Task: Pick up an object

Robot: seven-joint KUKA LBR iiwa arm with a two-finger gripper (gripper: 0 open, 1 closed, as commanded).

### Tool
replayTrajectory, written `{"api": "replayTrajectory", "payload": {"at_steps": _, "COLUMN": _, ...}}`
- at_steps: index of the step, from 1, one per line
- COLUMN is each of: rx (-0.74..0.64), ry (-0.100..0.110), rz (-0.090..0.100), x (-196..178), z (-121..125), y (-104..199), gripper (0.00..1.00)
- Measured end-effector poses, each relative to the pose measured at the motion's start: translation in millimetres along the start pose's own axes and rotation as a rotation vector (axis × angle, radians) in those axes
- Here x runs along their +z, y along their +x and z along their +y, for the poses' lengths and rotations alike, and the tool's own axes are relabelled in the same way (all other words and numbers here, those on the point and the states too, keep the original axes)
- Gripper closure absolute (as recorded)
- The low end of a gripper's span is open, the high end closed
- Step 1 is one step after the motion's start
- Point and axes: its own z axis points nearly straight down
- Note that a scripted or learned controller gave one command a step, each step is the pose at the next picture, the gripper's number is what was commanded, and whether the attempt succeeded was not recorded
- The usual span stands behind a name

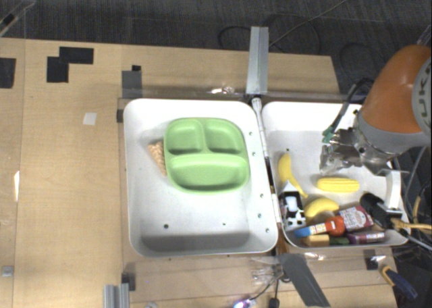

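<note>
Gripper (335, 157) low in right bin (297, 121), just above corn cob (337, 184); finger state unclear. Green tray (204, 153) in left bin (145, 185).

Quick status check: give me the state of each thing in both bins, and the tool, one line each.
green divided plate: upright, compartments bare, in left bin.
tan item: partly tucked under the plate's left edge.
banana: lying flat in right bin.
corn cob: lying on its side.
ketchup bottle: lying down among the clutter at the near wall.
tool: low over right bin, above the corn cob.
</note>
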Motion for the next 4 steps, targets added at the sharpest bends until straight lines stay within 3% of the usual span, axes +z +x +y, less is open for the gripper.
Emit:
{"api": "replayTrajectory", "payload": {"at_steps": 1, "rx": -0.001, "ry": 0.001, "rz": 0.0, "x": 0, "z": 0, "y": 0, "gripper": 0.0}}
{"api": "replayTrajectory", "payload": {"at_steps": 2, "rx": -0.116, "ry": 0.004, "rz": 0.0, "x": 80, "z": 18, "y": -31, "gripper": 0.0}}
{"api": "replayTrajectory", "payload": {"at_steps": 3, "rx": -0.151, "ry": -0.042, "rz": -0.008, "x": 108, "z": -13, "y": -39, "gripper": 0.0}}
{"api": "replayTrajectory", "payload": {"at_steps": 4, "rx": -0.15, "ry": -0.052, "rz": -0.01, "x": 96, "z": -10, "y": -39, "gripper": 1.0}}
